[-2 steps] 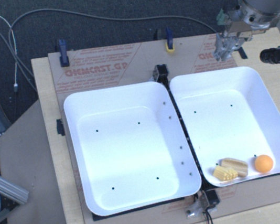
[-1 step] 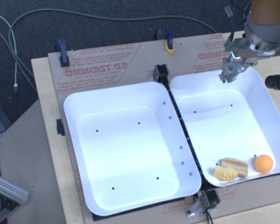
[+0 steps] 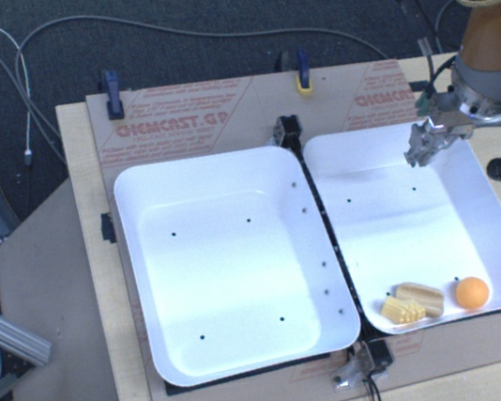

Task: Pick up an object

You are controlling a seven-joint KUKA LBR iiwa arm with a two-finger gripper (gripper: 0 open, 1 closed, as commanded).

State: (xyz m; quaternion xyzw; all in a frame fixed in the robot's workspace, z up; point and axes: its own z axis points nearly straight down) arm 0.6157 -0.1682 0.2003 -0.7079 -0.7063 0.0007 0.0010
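**Arm over far side of right bin, objects at near edge**

Grey two-finger gripper (image 3: 421, 150) sits above the far right part of the shallow white plastic right-hand bin (image 3: 399, 236), near its back rim. Fingers too small and blurred to read; cannot tell whether released or clenched, and nothing visible between them. Grey arm with orange band (image 3: 490, 40) comes in from the upper right.

Pickable objects all lie along the near rim of the right bin, well apart from the gripper: a small orange ball (image 3: 472, 293) near the front right corner; a tan bread-roll-shaped piece (image 3: 420, 292) to its left; a pale yellow ridged corn-like piece (image 3: 402, 312) touching or just beside the tan piece, on its near-left side. Ball is apart from the other two.

Shallow white plastic left-hand bin (image 3: 233, 264) sits side by side with the right one, black divider strip (image 3: 319, 221) between them. Both bins rest on a brown cardboard sheet with red print (image 3: 179, 116), held at the far edge by a blue clamp (image 3: 110, 85) and a blue-and-yellow clamp (image 3: 302, 72). Grey cables (image 3: 17, 53) run over the dark floor behind.
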